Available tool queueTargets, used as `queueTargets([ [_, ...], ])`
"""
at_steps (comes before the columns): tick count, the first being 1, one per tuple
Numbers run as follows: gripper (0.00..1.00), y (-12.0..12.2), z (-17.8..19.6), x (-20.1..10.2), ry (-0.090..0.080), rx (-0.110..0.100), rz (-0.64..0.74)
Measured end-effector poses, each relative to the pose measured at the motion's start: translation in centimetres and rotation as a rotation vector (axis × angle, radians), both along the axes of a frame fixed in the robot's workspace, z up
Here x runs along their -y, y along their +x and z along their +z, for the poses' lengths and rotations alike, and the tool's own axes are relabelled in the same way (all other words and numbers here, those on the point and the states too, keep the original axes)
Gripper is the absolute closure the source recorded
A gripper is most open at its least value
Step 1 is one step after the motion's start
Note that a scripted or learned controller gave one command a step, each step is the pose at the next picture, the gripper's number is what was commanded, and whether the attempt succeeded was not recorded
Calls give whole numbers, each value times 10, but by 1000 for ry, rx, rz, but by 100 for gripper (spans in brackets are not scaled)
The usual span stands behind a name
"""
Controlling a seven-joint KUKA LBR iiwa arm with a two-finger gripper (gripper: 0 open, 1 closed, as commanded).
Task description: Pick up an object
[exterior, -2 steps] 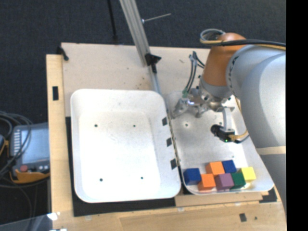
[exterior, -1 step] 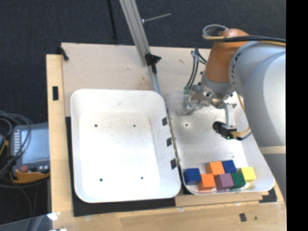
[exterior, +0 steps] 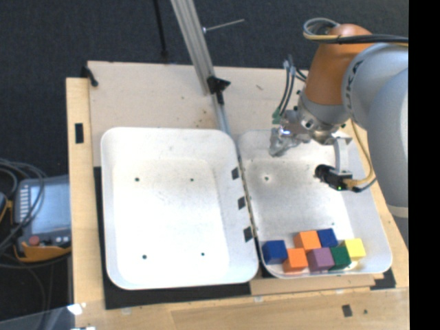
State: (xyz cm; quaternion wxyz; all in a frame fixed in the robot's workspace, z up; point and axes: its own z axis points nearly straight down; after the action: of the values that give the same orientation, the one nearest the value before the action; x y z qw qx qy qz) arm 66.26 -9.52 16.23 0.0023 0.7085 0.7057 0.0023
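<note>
Blocks, a tight cluster at the near end of the right bin (exterior: 364,212): blue block (exterior: 274,250), orange block (exterior: 296,258), purple block (exterior: 320,258), green block (exterior: 340,255), yellow block (exterior: 355,247), plus a second orange (exterior: 309,239) and second blue (exterior: 327,237) behind them. Your gripper (exterior: 280,143) sits over the far end of that same bin, well apart from the cluster, nothing between its fingers; whether they stand apart or together, cannot tell from this view. Left bin (exterior: 117,184) holds no blocks. Risks, as a judgement: the blocks touch each other, so fingers may land on neighbours or wedge two at once; those near the bin wall leave little finger room. You also have a long traverse to make.
</note>
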Motion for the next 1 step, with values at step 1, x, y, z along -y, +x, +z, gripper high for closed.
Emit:
queueTargets([
  [1, 100, 12, 57, 1, -1, 2, 7],
])
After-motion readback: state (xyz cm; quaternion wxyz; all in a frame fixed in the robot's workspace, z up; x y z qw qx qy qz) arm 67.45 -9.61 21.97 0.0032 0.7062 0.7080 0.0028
